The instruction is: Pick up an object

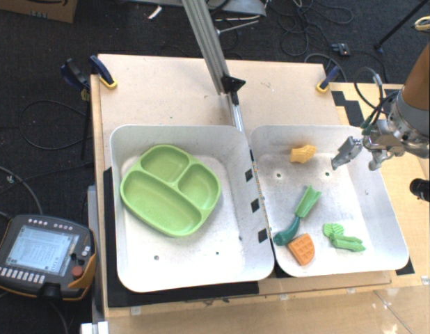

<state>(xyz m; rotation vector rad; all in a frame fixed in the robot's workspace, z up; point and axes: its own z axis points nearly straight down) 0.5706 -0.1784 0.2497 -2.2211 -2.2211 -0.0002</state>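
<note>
The right bin [382, 207] holds a yellow piece [303, 153] near its back, a long green toy [298, 214] in the middle, an orange waffle-like piece [303, 248] at the front and a small light green toy [342, 236] to its right. My gripper [362, 156] hovers over the bin's back right part, open, with nothing between its fingers. It is to the right of the yellow piece and apart from it.
The left bin [131, 256] carries a green divided plate [171, 188]. A metal pole [208, 37] slants over the bench's back. A teach pendant [41, 252] lies off the bench at lower left. Clamps sit at the bench's back corners.
</note>
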